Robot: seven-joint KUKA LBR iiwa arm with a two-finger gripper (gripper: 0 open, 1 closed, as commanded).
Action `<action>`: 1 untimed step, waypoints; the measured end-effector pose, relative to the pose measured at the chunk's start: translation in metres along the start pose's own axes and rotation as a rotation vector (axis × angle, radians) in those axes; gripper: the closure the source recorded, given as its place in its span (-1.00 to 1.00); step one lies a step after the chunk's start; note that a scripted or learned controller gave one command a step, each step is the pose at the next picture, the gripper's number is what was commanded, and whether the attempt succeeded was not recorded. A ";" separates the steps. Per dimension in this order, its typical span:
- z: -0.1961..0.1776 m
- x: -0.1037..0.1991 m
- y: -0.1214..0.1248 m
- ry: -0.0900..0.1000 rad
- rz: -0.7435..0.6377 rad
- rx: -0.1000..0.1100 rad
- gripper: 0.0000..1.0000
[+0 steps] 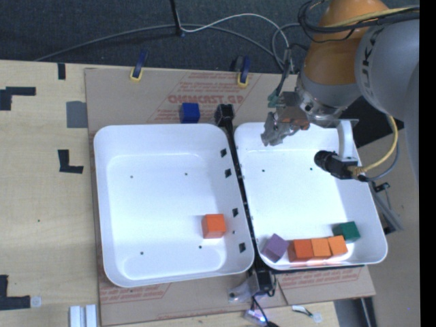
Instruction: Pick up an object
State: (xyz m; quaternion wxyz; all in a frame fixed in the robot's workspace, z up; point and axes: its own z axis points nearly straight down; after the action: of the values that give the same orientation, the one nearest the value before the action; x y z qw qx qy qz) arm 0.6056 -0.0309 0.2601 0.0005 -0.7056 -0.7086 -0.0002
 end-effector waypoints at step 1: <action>0.012 0.061 -0.008 0.000 -0.001 0.001 1.00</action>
State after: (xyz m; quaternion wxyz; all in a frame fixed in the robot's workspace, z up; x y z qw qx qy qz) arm 0.5974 0.0305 0.2482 0.0010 -0.7052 -0.7090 0.0001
